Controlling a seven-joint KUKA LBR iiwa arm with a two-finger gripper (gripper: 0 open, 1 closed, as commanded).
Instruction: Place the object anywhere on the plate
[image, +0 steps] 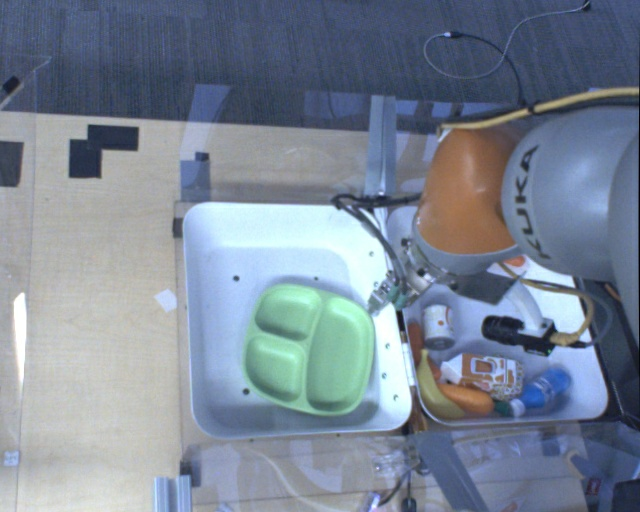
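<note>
Grey arm housing (580, 200) with its orange band (465, 195) sits nearest the lens, above the pincer (388, 294) at the divider between the bins. Whether the pincer is parted or carries anything cannot be told (detail too small). Task status: judged not done. Left of the pincer, the green plate (310, 348), smooth moulded plastic with three compartments, bears nothing. Right of it lie a small can (438, 324), a banana (428, 385), a carton (490, 371) and a bottle (540, 390); the task's object is not identifiable.
</note>
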